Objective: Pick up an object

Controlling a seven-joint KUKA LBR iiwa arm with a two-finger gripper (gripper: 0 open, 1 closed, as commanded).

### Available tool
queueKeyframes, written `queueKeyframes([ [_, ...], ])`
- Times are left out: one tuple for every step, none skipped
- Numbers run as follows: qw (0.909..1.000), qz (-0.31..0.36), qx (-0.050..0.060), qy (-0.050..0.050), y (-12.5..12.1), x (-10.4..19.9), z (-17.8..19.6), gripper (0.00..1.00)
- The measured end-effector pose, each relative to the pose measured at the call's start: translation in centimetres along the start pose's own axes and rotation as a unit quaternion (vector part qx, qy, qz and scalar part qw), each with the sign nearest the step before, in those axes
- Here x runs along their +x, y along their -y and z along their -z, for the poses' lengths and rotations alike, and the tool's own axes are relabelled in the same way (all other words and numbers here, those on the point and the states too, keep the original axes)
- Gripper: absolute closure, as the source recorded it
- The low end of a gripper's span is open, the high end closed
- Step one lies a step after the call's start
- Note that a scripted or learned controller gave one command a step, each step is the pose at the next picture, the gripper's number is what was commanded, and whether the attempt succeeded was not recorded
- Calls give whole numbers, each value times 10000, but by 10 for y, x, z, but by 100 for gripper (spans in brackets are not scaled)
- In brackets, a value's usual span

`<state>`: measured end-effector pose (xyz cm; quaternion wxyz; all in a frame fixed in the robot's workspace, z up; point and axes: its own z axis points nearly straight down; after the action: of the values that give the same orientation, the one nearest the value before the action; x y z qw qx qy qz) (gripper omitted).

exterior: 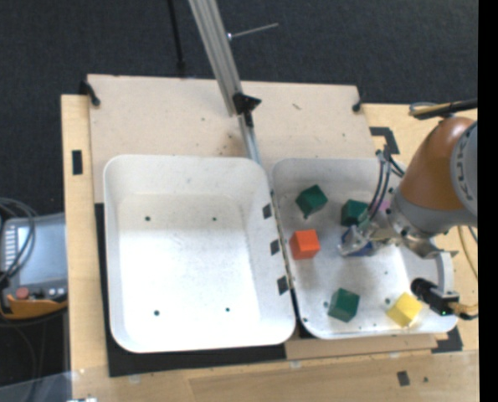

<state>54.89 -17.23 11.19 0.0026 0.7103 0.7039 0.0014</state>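
In the right bin (315,329) you see the claw (355,243) low between an orange cube (305,243) and a green block (354,212), seemingly positioned for either, its grip impossible to tell.

five blocks (311,199) in right bin (332,172), beside left bin (190,167)

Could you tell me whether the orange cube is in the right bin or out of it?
In. The orange cube lies on the right bin's floor near its left wall.
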Motion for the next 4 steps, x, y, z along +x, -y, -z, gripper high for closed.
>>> queueKeyframes([
  [10000, 63, -6, 6, -10, -7, 57, 100],
  [10000, 60, -12, 7, -13, -9, 122, 100],
  [10000, 67, 13, -2, -14, -10, 142, 100],
  [10000, 76, 25, -11, -13, 37, 143, 100],
])
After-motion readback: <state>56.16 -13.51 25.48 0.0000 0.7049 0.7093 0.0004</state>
